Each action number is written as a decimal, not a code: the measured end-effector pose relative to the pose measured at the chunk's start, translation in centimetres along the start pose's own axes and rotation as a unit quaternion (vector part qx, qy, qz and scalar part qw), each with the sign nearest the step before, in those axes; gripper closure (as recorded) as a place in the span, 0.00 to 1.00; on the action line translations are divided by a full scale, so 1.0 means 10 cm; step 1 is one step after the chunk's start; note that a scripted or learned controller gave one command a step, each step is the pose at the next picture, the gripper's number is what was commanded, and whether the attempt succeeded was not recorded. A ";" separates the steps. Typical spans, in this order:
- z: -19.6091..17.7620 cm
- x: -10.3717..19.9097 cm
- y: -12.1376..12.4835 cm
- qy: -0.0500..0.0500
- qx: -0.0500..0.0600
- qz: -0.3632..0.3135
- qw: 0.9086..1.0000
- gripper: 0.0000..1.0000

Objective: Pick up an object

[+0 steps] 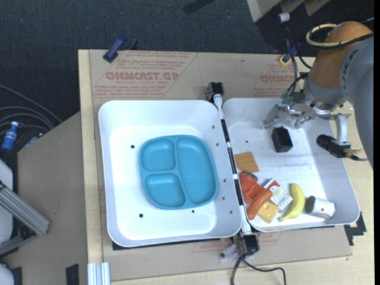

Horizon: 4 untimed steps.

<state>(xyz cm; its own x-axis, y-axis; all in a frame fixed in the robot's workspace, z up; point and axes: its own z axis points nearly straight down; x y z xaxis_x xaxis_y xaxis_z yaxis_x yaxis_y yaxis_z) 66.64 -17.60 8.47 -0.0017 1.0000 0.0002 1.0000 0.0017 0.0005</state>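
Observation:
My gripper [281,140] hangs low over the back part of the right bin [332,177], its dark tip close to the bin floor. Nothing shows in its grasp. The loose objects lie in front of it: a tan cracker-like square [246,161] near the bin's left wall, red pepper-like pieces [254,190], an orange-yellow wedge [266,211], a yellow banana [295,200] and a small white cup [321,207] lying on its side. The gripper stands apart from all of them, roughly a hand's width behind the cracker.
The left bin [119,159] holds a blue divided plate [177,171]. The grey arm with its orange band [335,52] comes in from the upper right over the right bin's back corner. A black clamp [215,90] sits where the bins meet.

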 end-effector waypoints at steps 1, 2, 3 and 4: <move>-0.11 0.00 0.01 -0.001 -0.001 -0.001 1.000 1.00; -0.11 0.00 0.01 -0.001 -0.001 0.000 1.000 0.00; 0.00 0.18 0.00 0.000 0.001 0.000 1.000 0.00; -0.11 0.18 0.01 -0.001 0.000 0.000 1.000 1.00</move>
<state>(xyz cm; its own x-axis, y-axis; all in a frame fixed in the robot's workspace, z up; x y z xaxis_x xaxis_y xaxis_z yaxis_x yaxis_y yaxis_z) 66.73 -15.82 9.57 -0.0022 1.0000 -0.0010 1.0000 0.0022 -0.0001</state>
